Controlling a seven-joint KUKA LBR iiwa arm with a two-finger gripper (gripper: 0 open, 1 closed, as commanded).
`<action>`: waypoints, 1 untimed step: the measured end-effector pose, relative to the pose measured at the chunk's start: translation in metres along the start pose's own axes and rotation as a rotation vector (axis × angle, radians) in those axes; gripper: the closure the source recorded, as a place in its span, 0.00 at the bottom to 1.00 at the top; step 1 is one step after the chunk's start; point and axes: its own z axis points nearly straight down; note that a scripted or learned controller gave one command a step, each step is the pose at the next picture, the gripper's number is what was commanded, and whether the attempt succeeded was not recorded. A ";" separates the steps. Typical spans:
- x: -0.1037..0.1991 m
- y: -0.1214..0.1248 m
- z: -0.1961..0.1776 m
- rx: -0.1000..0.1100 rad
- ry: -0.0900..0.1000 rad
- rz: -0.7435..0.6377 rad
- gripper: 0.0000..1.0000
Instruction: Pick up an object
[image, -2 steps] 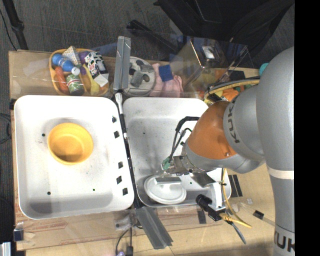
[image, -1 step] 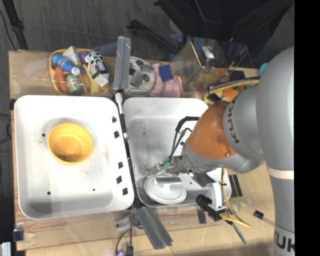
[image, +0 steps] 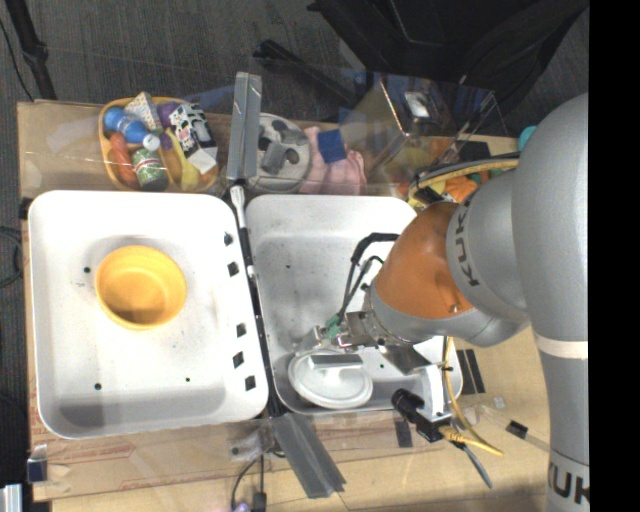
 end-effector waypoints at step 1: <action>0.000 0.000 0.000 0.000 0.000 0.000 0.00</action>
